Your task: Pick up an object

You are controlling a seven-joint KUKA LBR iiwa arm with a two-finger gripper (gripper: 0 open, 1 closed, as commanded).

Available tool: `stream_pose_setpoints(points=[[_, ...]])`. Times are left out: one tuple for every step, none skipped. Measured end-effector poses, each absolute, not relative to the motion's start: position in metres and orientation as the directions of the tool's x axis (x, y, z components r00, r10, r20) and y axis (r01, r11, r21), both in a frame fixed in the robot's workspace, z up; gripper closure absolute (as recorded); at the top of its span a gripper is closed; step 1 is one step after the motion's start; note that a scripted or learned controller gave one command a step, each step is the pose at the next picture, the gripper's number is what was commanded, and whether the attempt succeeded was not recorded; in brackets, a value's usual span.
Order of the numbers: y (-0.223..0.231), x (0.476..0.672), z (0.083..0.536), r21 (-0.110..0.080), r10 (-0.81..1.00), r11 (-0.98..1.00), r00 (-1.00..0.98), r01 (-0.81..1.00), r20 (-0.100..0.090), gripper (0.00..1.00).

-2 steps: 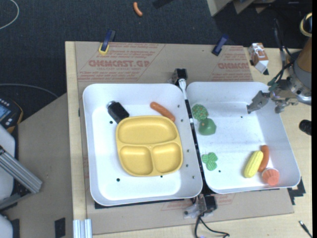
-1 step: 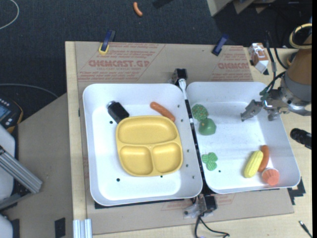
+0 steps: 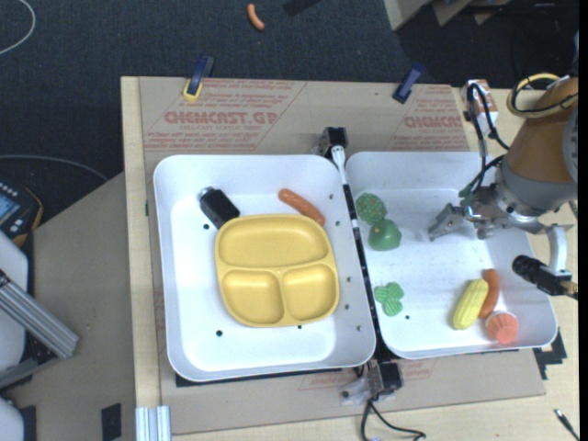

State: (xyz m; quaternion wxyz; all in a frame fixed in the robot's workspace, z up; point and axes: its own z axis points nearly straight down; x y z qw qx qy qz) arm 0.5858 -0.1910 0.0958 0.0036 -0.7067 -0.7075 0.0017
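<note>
Grey gripper (image 3: 447,223) spread, hovering at right bin (image 3: 413,338) centre; corn (image 3: 469,303) at 5 o'clock; could close on nothing.

Brown paper-covered bench (image 3: 276,108) under two shallow white bins. Blue-yellow clamp (image 3: 196,79) and blue clamp (image 3: 407,84) at far edge. Small orange piece (image 3: 255,16) on dark carpet (image 3: 110,26).
</note>
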Motion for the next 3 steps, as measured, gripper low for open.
stream_pose_setpoints(points=[[-0.190, 0.586, 0.084, -0.004, 1.000, 0.001, -0.001, 1.000, 0.001, 0.00], [-0.191, 0.587, 0.096, 0.001, 1.000, 0.000, 0.000, 1.000, 0.000, 1.00], [-0.186, 0.593, 0.158, 0.008, 1.000, 0.002, -0.002, 1.000, -0.003, 1.00]])
